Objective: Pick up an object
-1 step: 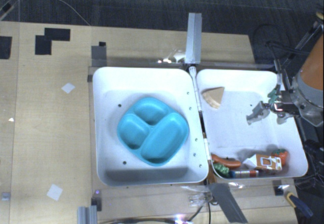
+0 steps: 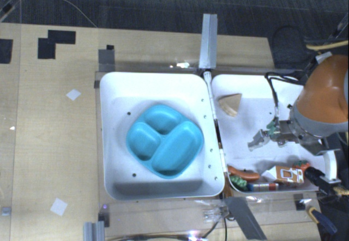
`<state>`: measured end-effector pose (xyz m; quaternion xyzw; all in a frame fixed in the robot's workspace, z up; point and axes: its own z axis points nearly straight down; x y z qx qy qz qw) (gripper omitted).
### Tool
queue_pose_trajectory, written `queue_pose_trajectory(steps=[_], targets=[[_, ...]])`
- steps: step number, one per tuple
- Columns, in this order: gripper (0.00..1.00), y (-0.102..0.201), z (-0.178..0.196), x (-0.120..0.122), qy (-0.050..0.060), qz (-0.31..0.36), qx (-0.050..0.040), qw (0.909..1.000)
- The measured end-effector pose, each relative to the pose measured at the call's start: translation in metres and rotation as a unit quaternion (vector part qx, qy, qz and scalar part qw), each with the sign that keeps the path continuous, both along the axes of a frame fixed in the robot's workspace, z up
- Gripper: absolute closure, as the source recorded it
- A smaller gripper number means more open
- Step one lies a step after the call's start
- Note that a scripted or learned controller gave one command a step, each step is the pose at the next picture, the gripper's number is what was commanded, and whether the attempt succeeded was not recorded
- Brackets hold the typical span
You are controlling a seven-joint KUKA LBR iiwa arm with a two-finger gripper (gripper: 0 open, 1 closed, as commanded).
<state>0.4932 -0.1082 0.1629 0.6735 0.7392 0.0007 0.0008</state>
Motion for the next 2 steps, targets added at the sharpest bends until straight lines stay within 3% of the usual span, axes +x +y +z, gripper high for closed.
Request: queue_pose_trajectory(steps=[1, 2], targets=[[0.0, -0.021, -0.073, -0.002, -0.005, 0.077, -0.0007, 0.997], [0.0, 0.02, -0.073, 0.03, -0.006, 0.226, -0.003, 0.9742]])
